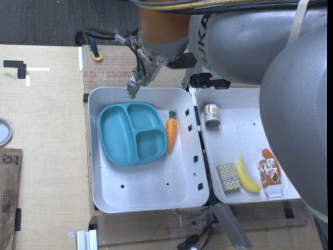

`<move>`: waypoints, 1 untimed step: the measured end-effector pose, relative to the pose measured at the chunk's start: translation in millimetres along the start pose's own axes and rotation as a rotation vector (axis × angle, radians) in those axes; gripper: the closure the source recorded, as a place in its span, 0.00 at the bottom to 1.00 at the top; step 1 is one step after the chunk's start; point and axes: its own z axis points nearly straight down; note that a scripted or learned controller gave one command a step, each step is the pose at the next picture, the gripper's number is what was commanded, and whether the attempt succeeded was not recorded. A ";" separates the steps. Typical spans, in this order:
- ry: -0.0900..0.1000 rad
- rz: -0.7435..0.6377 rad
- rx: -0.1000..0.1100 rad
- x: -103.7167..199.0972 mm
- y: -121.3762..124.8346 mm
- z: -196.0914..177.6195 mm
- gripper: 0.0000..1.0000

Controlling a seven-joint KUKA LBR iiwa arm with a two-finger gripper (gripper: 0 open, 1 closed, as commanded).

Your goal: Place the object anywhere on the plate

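A blue three-compartment plate (pixel 132 133) lies in the left white bin (pixel 148 191). An orange carrot (pixel 171 132) with a green top lies on the bin floor just off the plate's right rim, pointing toward the front. My gripper (pixel 133 87) hangs over the bin's back wall, above and behind the plate's far edge, well left of the carrot. Nothing shows at its tip.
The right bin (pixel 234 139) holds a small can (pixel 212 114) at the back, and a yellow banana (pixel 246 175), a green block (pixel 228 177) and a red-and-white packet (pixel 269 175) at the front. The grey arm covers the upper right.
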 end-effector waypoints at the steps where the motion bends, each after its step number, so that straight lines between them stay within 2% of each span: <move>1: -0.002 -0.130 -0.003 0.2 6.7 -2.6 1.00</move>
